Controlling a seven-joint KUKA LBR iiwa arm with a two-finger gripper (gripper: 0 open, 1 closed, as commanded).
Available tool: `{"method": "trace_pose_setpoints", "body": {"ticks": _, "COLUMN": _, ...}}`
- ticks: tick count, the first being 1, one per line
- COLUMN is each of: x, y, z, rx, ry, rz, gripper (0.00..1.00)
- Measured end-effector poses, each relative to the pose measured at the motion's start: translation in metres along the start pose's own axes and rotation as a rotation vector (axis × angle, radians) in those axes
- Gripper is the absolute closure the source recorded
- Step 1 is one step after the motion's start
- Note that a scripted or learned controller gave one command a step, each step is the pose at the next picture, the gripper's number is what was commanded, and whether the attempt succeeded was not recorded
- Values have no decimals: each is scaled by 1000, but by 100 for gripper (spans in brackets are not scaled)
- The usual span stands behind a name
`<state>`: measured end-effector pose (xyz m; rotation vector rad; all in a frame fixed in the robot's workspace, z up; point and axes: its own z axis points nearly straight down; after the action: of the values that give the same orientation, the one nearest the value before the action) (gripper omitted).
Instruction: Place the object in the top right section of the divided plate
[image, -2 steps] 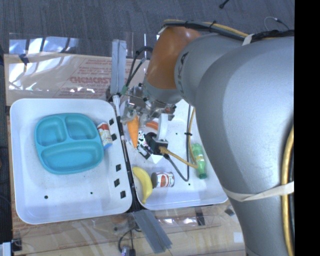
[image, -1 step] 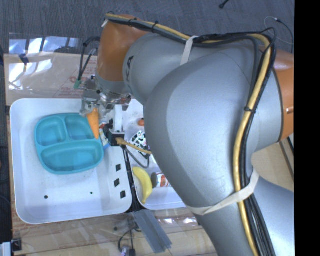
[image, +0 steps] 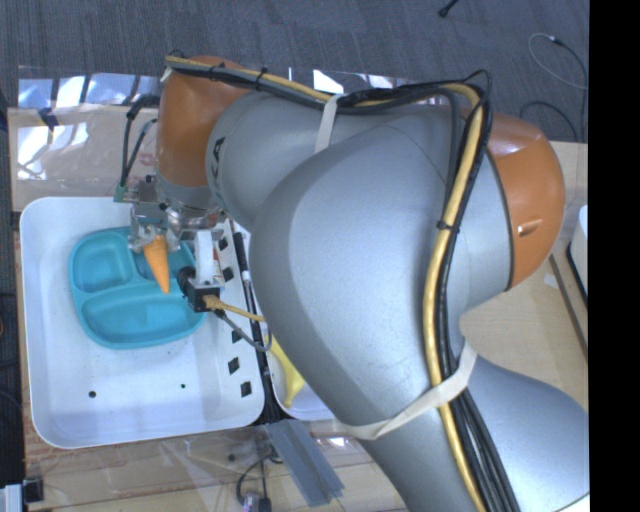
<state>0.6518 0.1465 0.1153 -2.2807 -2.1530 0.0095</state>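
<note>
A blue divided plate (image: 118, 300) lies in the upper left part of the left white bin (image: 120, 410). An orange carrot-shaped object (image: 158, 264) points tip down over the plate's top right section. My gripper (image: 154, 236) is straight above it, shut on the carrot's thick upper end. The carrot's tip is close to the ridge between the top right section and the large lower section. I cannot tell whether the tip touches the plate. The arm's bulk hides the plate's right edge.
The grey arm covers most of the right bin (image: 312, 408). A yellow object (image: 286, 378) peeks out from under the arm near the wall between the bins. The left bin's floor below the plate is bare white.
</note>
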Motion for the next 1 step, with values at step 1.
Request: {"method": "trace_pose_setpoints", "body": {"ticks": 1, "x": 0, "y": 0, "z": 0, "rx": 0, "ry": 0, "rz": 0, "gripper": 0}}
